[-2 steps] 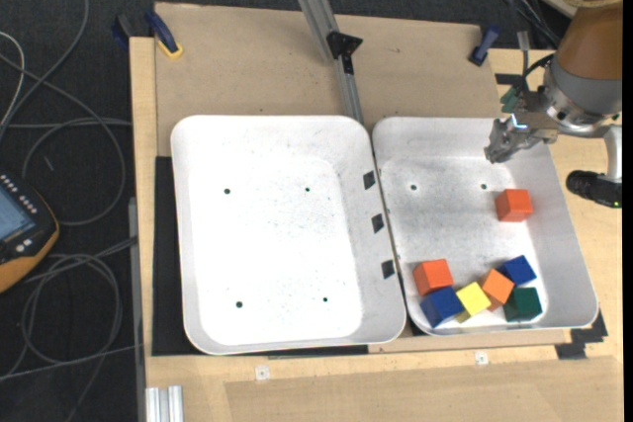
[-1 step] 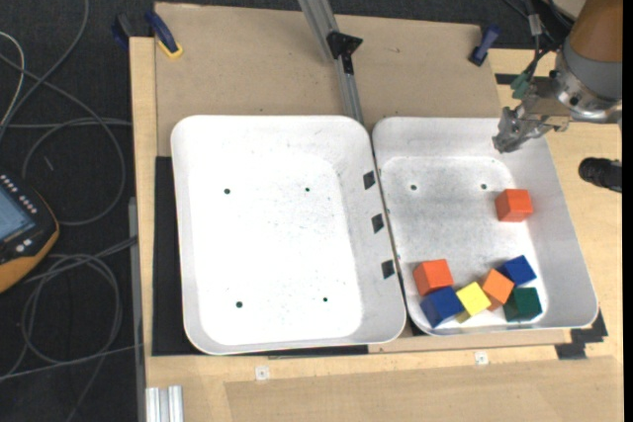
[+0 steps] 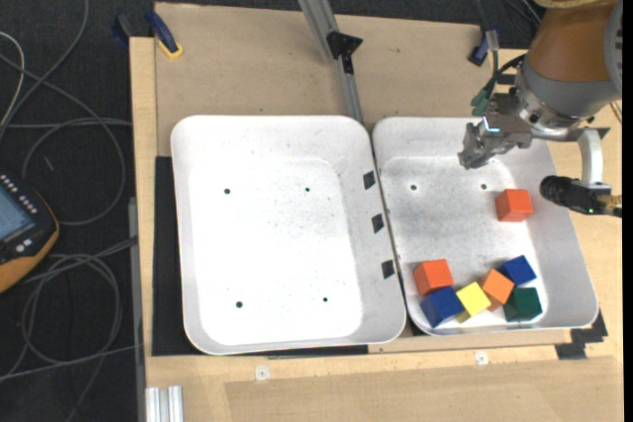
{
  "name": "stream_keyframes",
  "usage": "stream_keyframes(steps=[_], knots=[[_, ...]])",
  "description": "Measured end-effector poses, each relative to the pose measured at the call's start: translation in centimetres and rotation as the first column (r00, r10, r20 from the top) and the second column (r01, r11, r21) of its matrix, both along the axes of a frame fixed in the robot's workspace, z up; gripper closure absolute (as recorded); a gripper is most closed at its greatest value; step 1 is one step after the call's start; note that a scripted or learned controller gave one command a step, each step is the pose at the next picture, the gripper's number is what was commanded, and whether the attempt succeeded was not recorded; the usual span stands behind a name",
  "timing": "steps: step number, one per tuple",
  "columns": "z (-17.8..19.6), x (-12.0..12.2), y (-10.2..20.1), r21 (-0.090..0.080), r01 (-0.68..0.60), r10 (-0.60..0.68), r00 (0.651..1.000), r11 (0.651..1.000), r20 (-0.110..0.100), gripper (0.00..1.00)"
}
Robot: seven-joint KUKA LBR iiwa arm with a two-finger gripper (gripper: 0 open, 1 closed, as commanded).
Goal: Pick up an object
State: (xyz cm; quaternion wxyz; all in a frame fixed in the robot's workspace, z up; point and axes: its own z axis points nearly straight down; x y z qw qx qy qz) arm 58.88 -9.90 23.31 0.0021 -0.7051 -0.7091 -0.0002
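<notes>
My gripper (image 3: pixel 477 151) hangs over the back of the right bin (image 3: pixel 435 138), above and to the left of a lone orange block (image 3: pixel 513 205). Nothing shows between its fingers. Near the bin's front edge lies a cluster of blocks: an orange one (image 3: pixel 431 275), a blue one (image 3: pixel 442 304), a yellow one (image 3: pixel 473 297), a small orange one (image 3: pixel 497 287), another blue one (image 3: pixel 517 269) and a dark green one (image 3: pixel 523 303).
The left bin (image 3: pixel 198 212) sits beside the right one, with small black clips (image 3: pixel 376 222) along the shared edge. A slanted metal pole (image 3: pixel 316 10) crosses the back of the bench. Cables and a handheld device (image 3: pixel 20 232) lie on the floor at left.
</notes>
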Motion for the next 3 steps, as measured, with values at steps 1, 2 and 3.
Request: stream_keyframes(steps=[1, 2, 3], knots=[[1.1, -1.6, 5.7, 0.001, -0.001, 0.001, 1.0, 1.0, 0.001, 1.0], [2.1, -3.3, 11.2, 0.001, -0.002, 0.002, 1.0, 1.0, 0.001, 1.0], [0.6, -4.4, 16.2, 0.0, -0.001, 0.001, 1.0, 1.0, -0.002, 1.0]])
